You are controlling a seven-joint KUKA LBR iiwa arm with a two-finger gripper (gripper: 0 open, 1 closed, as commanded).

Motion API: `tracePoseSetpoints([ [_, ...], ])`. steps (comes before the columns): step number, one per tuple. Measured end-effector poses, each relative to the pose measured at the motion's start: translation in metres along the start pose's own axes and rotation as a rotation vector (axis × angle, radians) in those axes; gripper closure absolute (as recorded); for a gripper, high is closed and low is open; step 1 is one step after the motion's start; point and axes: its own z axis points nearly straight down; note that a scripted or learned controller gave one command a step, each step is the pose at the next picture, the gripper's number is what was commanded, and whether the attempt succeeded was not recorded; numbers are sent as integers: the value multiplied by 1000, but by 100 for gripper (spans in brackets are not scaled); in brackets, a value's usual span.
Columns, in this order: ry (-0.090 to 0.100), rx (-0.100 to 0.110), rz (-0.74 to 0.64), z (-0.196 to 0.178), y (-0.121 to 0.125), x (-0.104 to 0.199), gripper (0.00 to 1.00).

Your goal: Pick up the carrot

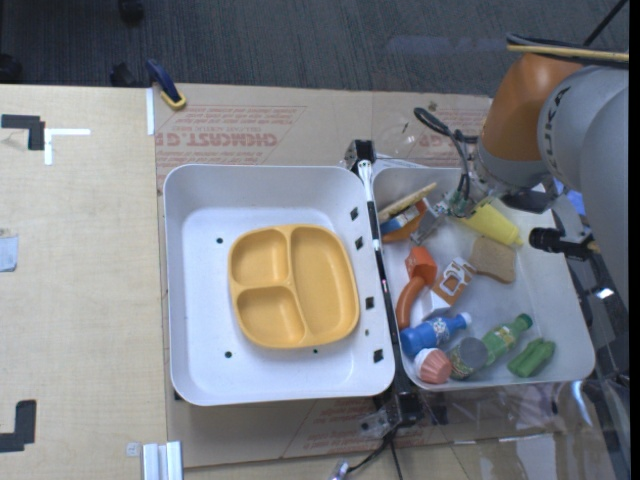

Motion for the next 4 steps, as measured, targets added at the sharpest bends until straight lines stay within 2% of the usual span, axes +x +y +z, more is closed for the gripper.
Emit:
tracePoseSetpoints([
  [1,0,0,89,-100,-29,50,0],
  [2,-1,-11,194,-6,-22,33,0],
  [3,-3,-13,189,-17,-20,33,100],
  [4,-1,-2,-213,-1,-44,38,100],
])
